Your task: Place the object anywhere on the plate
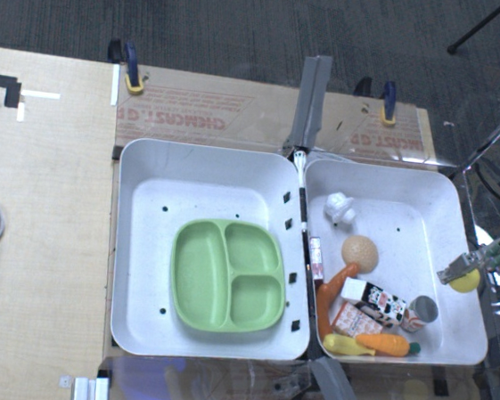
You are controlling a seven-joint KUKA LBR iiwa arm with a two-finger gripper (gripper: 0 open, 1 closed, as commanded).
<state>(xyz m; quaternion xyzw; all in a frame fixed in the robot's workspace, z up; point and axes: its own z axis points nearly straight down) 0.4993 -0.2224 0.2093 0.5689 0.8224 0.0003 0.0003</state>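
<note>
Gripper [462, 274] at right bin's [396, 180] right rim, clenched on small yellow object [466, 281], lifted for carry to green 3-compartment plate [229, 276] in left bin [136, 253].

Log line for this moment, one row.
claw: right bin's right edge, at yellow object | grasp: unclear | green plate: left bin, nothing on it

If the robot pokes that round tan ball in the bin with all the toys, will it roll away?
Probably. The tan ball looks round all over, so a nudge would likely send it rolling. It may not get far: the orange carrot lies right beside it, and the right bin has raised walls. It looks like light toy food, though that's only a guess.
</note>
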